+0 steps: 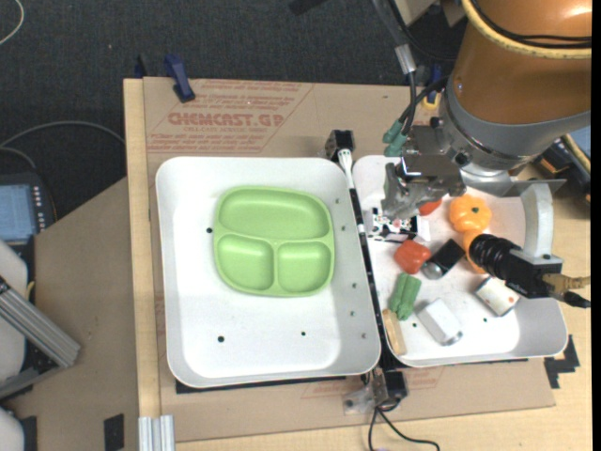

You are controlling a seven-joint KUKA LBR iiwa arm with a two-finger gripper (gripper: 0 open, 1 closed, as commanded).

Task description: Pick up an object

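Arm (526, 64): grey with an orange band, entering from the right and standing steeply over the right bin (526, 350), wrist pointed down.

Gripper (406, 205): low over the upper left part of the right bin, close to the wall shared with the left bin (188, 280). Whether it is spread or pressed together cannot be told, and nothing can be seen held in it.

Right bin, contents:
- black-and-white patterned piece (392, 224), directly beneath the gripper
- red block (411, 256), just below the patterned piece
- small dark piece (443, 259), touching or just beside the red block on its right
- orange toy fruit (468, 212), right of the gripper
- green piece (406, 295), tilted, below the red block
- grey-and-white can (439, 324), lying on its side near the front
- wooden stick (392, 332), along the left wall
- small white cylinder (496, 295), toward the right

Left bin, contents: green divided plate (274, 242), lying flat near the centre.
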